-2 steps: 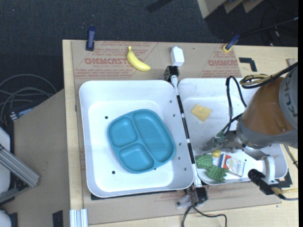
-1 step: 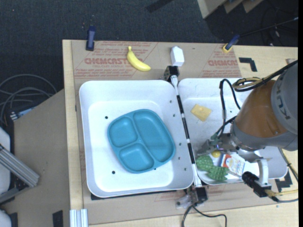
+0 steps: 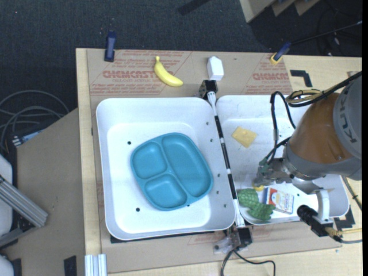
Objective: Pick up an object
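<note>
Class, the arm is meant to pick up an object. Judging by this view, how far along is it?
Done: the arm has reached into the right bin, its gripper low near the front corner. In hand: nothing visibly held; whether it grips anything cannot be told. Left: grasp and lift. The green item, small packet and yellow piece lie in that bin; the blue divided tray sits in the left bin.

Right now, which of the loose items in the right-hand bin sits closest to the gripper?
The green leafy item, at the bin's near edge just below the gripper. The yellow piece lies farther off, up the bin; the small printed packet sits beside the green one.
</note>
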Controlling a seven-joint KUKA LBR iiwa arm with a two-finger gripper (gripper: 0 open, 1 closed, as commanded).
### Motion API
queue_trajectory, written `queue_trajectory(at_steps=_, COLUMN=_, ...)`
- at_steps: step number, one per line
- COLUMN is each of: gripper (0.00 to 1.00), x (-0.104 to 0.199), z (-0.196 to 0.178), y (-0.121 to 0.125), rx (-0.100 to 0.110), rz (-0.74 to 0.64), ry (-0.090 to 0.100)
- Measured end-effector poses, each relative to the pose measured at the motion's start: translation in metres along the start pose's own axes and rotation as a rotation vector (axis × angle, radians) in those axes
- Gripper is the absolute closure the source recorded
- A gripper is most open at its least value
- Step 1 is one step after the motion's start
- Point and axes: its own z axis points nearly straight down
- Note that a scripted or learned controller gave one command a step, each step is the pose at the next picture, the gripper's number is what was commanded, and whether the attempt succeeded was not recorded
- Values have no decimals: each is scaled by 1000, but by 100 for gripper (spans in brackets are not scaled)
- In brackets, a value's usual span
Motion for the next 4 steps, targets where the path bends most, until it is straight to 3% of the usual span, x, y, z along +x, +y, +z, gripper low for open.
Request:
queue_trajectory(at_steps=1, gripper=100, x=-28, z=-105, y=0, rx=7, rz=-3, ry=3)
queue_trajectory(at_steps=2, gripper=0, x=-28, z=-104, y=-1, rx=10, rz=-3, ry=4)
queue_trajectory(at_steps=3, gripper=0, x=-11, z=13, y=-2, rx=9, rz=-3, ry=5)
queue_trajectory(at_steps=4, gripper=100, x=-12, z=1, y=0, rx=0, rz=-1, ry=1)
